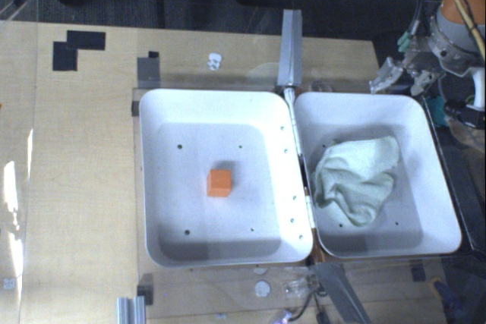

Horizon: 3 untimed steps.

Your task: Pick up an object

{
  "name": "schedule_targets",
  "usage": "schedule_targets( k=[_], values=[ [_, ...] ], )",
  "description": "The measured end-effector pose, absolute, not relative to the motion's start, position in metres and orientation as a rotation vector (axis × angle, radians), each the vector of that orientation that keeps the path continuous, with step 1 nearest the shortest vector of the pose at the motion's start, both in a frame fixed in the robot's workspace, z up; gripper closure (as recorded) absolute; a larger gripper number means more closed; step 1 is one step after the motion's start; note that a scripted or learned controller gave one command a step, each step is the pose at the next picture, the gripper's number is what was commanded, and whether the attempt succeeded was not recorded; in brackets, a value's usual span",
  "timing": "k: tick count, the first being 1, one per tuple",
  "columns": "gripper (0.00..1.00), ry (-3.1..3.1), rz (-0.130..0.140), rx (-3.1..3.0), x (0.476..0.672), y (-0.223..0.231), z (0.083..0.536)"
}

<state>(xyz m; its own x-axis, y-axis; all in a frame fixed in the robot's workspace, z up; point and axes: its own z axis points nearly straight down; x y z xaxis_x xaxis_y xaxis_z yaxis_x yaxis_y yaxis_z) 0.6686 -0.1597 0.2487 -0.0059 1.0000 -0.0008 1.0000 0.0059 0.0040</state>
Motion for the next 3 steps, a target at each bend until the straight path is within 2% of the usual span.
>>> schedule_targets(
  k=[1, 2, 3],
  values=[
    [0.00, 2.199, 0.007, 2.234, 0.656, -0.190, 0.097],
    [1.00, 2.199, 0.012, 2.225, 0.659, -0.190, 0.111],
    [1.00, 2.060, 0.008, 2.365, 0.671, -0.129, 0.197]
  ],
)
